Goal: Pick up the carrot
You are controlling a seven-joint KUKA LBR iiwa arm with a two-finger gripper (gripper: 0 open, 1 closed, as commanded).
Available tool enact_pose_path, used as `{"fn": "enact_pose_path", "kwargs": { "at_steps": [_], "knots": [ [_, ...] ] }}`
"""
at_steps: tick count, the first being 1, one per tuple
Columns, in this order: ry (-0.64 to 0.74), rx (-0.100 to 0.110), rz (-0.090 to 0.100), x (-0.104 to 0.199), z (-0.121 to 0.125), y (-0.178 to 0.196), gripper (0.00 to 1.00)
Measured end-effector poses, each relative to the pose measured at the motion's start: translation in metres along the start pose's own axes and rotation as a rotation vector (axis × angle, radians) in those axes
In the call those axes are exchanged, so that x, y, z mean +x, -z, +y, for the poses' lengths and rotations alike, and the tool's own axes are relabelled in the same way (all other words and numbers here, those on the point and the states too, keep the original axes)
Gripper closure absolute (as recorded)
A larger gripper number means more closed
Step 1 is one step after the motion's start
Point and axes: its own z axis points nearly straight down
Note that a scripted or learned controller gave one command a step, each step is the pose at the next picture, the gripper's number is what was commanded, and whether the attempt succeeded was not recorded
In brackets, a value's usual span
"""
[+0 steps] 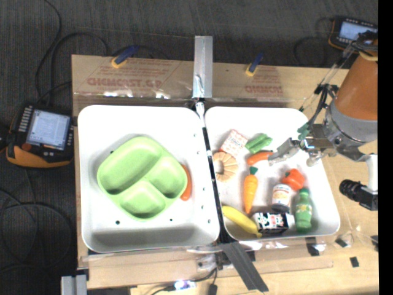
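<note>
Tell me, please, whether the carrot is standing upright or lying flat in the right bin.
Lying flat. The carrot rests lengthwise on the right bin's floor, green top toward the gripper, tip toward the banana.

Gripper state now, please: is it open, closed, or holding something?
Gripper: cannot be told from the camera view. It hangs over the right bin, up and to the right of the carrot, with nothing seen between it and the carrot.

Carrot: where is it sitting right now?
The carrot lies in the right bin, near its middle, pointing down toward the banana, with the small bottle to its right.
</note>
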Motion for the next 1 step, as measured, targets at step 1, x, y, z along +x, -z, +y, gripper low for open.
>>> {"fn": "enact_pose_path", "kwargs": {
  "at_steps": [1],
  "knots": [
    [-0.013,0.002,0.001,0.0294,0.011,-0.1418,0.0]
  ]
}}
